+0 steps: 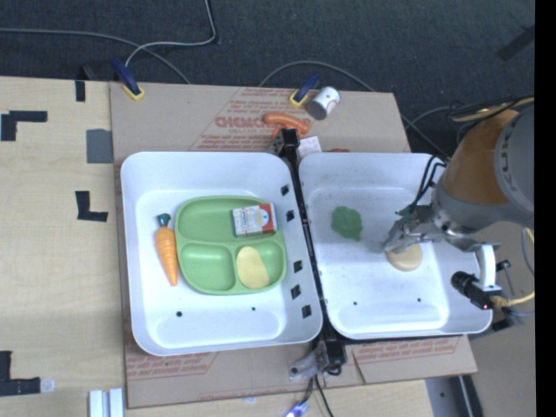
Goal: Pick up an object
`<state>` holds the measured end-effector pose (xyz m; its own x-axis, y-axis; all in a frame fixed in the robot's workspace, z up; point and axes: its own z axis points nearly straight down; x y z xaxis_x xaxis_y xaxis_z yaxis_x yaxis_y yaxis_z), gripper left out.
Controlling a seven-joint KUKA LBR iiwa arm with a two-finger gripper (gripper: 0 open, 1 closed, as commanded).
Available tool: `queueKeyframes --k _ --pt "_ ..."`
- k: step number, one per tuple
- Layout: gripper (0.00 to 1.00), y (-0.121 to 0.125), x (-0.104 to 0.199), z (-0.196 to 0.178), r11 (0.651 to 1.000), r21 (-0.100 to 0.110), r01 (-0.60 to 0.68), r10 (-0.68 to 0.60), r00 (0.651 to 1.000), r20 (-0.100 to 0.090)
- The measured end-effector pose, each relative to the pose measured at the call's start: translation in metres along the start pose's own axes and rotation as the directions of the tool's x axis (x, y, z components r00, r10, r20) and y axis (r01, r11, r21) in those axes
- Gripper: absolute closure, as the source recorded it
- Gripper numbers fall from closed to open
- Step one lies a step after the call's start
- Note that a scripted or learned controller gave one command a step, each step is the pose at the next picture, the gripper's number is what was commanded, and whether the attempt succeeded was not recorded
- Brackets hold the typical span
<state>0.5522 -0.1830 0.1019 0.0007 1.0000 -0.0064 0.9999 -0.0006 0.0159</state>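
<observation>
In the right bin (373,311) a green broccoli-like piece (347,222) lies near the middle, and a tan round piece (405,257) lies to its right. My gripper (401,240) hangs low over the tan piece, right at its upper edge. The grey arm with the orange band (478,168) reaches in from the right. In the left bin (208,320) a green divided tray (201,233) carries a small carton (253,220) and a yellow piece (253,268). A toy carrot (167,252) lies left of the tray.
Black clips (295,224) run along the seam between the bins. Cables (174,42) and blue-yellow clamps (130,81) lie behind the bins on the cardboard. A black fitting with a cable (473,287) sits at the right bin's right rim.
</observation>
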Motion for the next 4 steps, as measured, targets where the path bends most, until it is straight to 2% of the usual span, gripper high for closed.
queueKeyframes --k 1,2,3,4 --pt "1.0 -0.002 -0.017 -0.031 1.0 0.016 0.001 -0.001 1.0 -0.006" --pt "1.0 -0.032 -0.041 -0.007 1.0 0.018 0.0 0.0 1.0 -0.006" --pt "0.0 -0.032 -0.041 -0.007 1.0 0.017 0.0 0.0 1.0 -0.006" --pt "0.0 0.024 0.028 0.015 1.0 0.01 0.004 -0.004 1.0 -0.006"
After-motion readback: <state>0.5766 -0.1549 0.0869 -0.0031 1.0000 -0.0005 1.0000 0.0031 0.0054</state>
